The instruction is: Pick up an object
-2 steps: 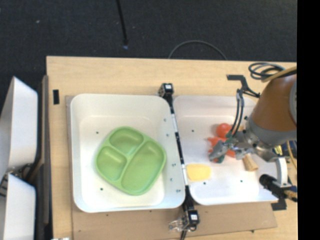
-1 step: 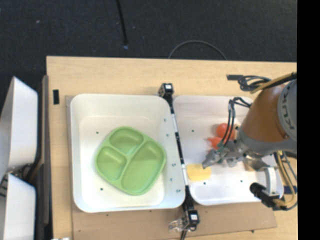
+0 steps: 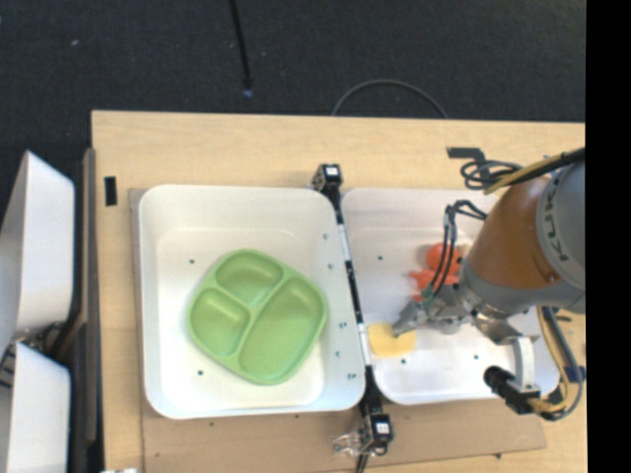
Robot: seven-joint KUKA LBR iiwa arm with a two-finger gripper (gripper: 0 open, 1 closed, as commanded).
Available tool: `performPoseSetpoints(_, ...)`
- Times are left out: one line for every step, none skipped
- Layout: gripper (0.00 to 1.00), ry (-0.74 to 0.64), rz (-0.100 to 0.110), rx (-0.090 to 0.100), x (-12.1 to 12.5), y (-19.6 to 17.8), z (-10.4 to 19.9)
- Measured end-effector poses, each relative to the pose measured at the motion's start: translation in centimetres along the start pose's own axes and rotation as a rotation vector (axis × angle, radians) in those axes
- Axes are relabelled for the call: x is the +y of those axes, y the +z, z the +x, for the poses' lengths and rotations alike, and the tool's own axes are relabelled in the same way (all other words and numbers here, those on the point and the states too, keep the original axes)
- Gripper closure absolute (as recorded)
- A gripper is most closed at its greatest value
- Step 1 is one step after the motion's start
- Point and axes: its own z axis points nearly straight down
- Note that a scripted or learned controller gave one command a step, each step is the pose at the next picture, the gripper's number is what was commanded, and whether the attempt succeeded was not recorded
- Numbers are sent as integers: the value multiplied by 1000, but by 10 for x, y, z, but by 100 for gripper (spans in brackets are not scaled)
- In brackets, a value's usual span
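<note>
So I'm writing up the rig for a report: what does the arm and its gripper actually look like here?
The arm is a thick rounded body, grey at the upper link, with a broad orange band above the wrist and a grey collar beneath it. Black cables loop along its left side, and more wiring, some yellow, hangs at the lower right. The gripper is a small dark grey metal piece.

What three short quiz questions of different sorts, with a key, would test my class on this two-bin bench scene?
1. True or false: the green divided plate lies in the right bin.
2. Which thing lies nearest the tool? A) the green plate B) the yellow piece C) the orange object
3. Fill in: the yellow piece lies near the right bin's ____ wall.

Key: 1 false, it lies in the left bin. 2 B. 3 left.
</note>
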Motion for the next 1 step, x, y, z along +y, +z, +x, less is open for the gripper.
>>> performPoseSetpoints(100,4,-8,2,3,-13,1)
